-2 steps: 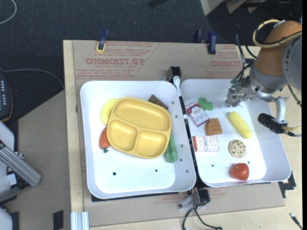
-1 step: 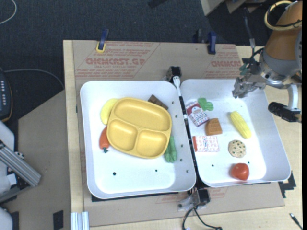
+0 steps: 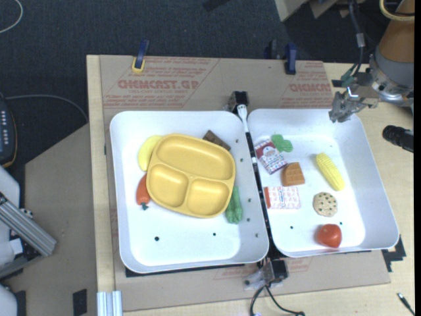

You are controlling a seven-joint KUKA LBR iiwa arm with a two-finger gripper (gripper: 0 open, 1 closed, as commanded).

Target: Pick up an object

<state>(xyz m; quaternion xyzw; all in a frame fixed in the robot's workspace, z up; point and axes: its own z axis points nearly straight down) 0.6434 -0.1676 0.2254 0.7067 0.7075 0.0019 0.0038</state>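
Jaws over bin [image 3: 372, 151]; board [image 3: 197, 71] reads CHEMCAST.

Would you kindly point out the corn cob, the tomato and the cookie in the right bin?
corn cob [image 3: 329, 170], camera view, middle of the yellow cob.
tomato [image 3: 329, 235], camera view, centre of its red body.
cookie [image 3: 325, 204], camera view, centre of its round speckled face.

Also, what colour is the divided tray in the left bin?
Yellow, seen in the camera view: divided tray.
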